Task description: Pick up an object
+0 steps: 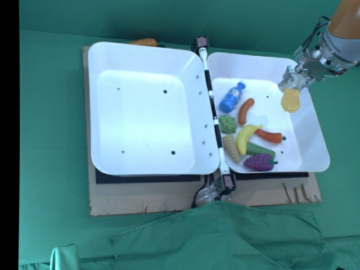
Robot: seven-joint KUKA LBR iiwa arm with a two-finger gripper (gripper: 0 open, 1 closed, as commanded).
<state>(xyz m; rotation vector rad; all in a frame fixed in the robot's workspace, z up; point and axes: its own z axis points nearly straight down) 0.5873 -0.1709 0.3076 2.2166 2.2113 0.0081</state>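
Observation:
My gripper [292, 86] hangs over the right side of the right bin [315, 151], shut on a pale yellow ridged toy [290, 100] that dangles below its fingers, above the bin floor. Lower in the same bin lie a blue bottle [232, 97], an orange sausage [246, 111], a green broccoli [227, 124], a yellow banana [246, 136], a red chili [270, 135], a corn cob [231, 147], a green cucumber [260, 149] and purple grapes [259, 162].
The left bin [101, 55] sits beside the right one, split from it by a black and white hinge bar [210, 103]. An orange carrot [144, 41] lies behind the left bin. Green cloth [214, 235] bunches at the front of the bench.

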